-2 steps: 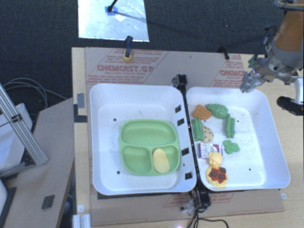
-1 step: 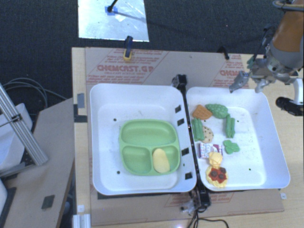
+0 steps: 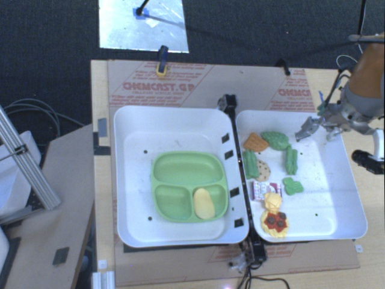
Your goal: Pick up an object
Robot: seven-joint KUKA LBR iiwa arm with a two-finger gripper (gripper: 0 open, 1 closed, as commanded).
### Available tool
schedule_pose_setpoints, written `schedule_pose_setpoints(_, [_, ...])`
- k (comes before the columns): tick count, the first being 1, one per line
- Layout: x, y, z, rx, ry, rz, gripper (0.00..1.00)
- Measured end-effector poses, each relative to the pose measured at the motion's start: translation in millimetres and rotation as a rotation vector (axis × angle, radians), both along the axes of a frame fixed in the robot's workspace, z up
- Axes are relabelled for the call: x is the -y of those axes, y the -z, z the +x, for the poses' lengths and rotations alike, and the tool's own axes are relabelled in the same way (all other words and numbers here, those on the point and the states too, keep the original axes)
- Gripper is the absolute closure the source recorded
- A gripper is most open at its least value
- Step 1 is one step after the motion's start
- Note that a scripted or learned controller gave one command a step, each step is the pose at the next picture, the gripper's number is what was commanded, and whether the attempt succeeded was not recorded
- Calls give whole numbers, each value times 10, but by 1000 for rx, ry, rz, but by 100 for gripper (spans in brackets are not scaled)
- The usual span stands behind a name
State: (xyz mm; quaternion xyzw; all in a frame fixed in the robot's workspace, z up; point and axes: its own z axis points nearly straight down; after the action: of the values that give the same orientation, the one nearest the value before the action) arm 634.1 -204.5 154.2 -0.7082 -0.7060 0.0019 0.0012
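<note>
Green tray [image 3: 180,170] in left bin [image 3: 135,128] holds yellow piece [image 3: 204,203].

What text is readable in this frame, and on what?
"CHEMCAST GP" in red on the brown protective sheet under the bins, behind the left bin.
The same red print repeats behind the right bin, slanted and too blurred to read surely.
Small white packet with red marks in the right bin: print too small to read.
Nothing legible on the green tray or the toy foods.
</note>
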Motion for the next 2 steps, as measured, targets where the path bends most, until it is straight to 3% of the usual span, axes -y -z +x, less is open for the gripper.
schedule_pose_setpoints(1, [-141, 737, -282, 0, -4, 3, 0])
schedule_pose_setpoints(2, [25, -98, 388, 17, -9, -4, 0])
